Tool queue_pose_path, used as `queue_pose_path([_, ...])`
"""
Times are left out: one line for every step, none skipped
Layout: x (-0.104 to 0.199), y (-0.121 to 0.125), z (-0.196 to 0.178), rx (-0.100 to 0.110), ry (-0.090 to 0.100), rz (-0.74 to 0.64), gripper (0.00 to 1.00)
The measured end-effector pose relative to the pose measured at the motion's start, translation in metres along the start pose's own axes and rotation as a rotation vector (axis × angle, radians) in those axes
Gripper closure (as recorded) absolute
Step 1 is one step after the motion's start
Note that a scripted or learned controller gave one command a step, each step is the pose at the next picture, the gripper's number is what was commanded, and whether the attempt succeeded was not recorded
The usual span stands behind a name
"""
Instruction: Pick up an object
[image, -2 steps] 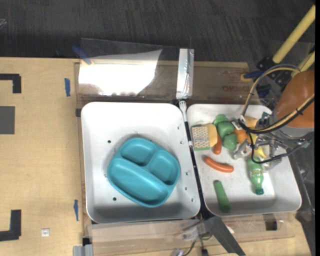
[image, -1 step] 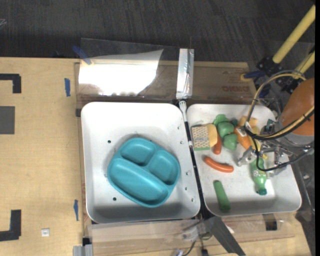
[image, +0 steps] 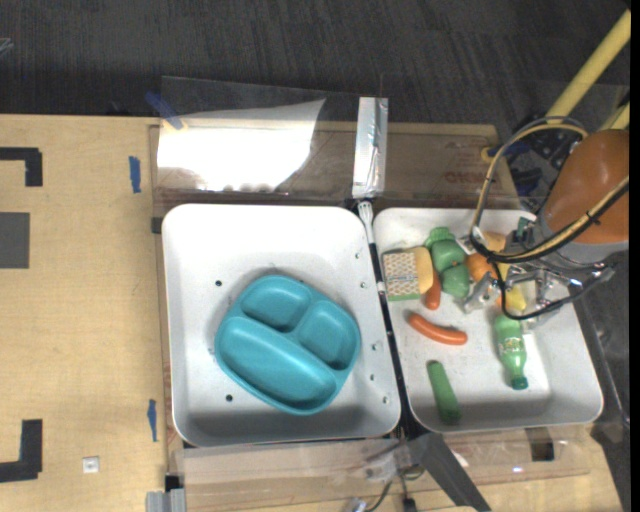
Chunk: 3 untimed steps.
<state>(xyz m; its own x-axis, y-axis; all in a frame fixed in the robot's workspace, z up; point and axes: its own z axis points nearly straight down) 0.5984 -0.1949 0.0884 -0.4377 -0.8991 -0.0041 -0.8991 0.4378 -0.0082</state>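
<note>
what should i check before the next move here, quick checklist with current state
1. Tool over the right bin, where the objects lie: ok.
2. Tool open or shut: cannot tell, cables and clutter hide it.
3. Object held: cannot tell; nothing is visibly gripped.
4. Free target: ok. The green bottle, red sausage and dark green vegetable each lie apart on the bin floor.
5. Clutter under the tool: not ok. The waffle, green pieces and orange pieces crowd together there.
6. Left bin with the teal divided plate is away from the arm: ok.
</note>
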Motion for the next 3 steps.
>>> queue_pose_path([0.041, 0.034, 0.0, -0.001, -0.001, 0.041, 0.0])
queue_pose_path([0.033, 0.017, 0.0, -0.007, -0.006, -0.015, 0.0])
queue_pose_path([0.025, 0.008, 0.001, -0.007, -0.009, -0.165, 0.0])
